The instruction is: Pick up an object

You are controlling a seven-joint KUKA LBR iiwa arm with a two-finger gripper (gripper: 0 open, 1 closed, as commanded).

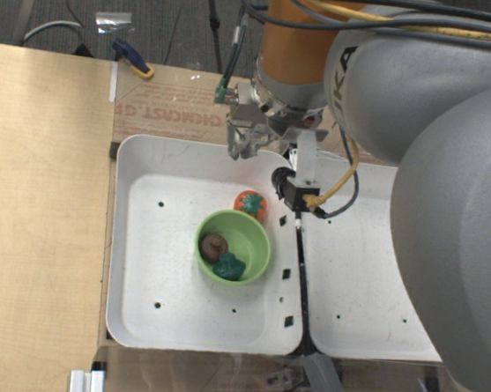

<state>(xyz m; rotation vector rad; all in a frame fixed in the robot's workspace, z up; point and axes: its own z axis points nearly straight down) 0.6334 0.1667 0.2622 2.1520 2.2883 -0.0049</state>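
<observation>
A green bowl (261, 237) sits near the middle of the left bin (153, 259). Inside it lie a brown round object (213, 246) and a teal object (230, 267). An orange and green ball (251, 204) rests on the bin floor, touching the bowl's far rim. My gripper (242, 149) hangs over the back rim of the left bin, up and left of the ball and apart from it. I see nothing held under it.
The right bin (360, 276) lies beside the left one, largely covered by the grey arm. A black cable fitting (287, 187) hangs by the divider. A blue and yellow tool (132, 57) and a silver clip (113, 23) lie behind the bench.
</observation>
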